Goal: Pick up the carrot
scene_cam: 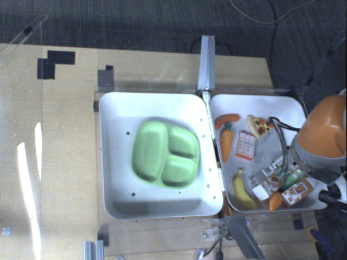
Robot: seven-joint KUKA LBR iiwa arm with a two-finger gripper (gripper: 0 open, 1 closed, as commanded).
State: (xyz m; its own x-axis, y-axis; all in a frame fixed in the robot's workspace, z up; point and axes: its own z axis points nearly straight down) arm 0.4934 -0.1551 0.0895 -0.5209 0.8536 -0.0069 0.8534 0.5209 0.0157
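Note:
The carrot (pixel 226 140), orange with a small green top, lies lengthwise near the left wall of the right bin (pixel 293 103), just below a red sausage (pixel 226 120). My gripper (pixel 272 175) is low in the same bin's lower right part, among a cluster of small items, well to the right of the carrot and apart from it. The arm's orange band (pixel 325 130) and grey wrist rise above it at the right edge. Nothing shows between the fingers clearly.
The left bin (pixel 114 161) holds a green divided plate (pixel 165 153). The right bin also holds a pizza slice (pixel 260 125), a red-and-white card (pixel 245 145), a banana (pixel 243 189), a small printed box (pixel 297 192) and an orange piece (pixel 275 201).

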